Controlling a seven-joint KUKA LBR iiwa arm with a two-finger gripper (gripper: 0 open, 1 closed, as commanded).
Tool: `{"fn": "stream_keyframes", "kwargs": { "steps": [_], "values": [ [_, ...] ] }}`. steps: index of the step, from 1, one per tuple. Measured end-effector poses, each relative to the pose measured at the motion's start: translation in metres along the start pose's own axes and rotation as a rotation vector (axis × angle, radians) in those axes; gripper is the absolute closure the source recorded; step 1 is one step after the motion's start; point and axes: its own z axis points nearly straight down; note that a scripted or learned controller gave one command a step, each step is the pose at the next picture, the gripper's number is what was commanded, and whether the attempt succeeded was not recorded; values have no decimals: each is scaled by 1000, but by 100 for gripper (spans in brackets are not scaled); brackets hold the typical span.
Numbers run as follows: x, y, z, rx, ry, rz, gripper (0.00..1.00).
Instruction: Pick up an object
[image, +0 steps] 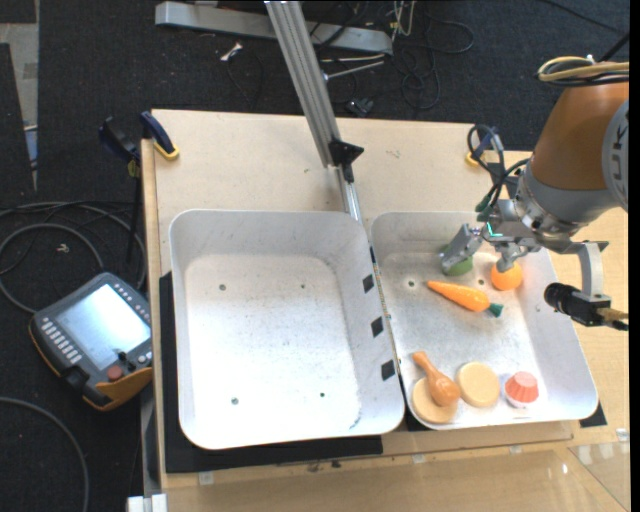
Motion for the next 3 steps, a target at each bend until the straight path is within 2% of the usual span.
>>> {"fn": "stream_keyframes", "kwargs": {
  "steps": [1, 2, 3],
  "values": [
    [1, -3, 44, 3, 0, 1, 0],
    [1, -6, 108, 5, 1, 2, 0],
    [1, -6, 129, 1, 0, 1, 0]
  ]
}}
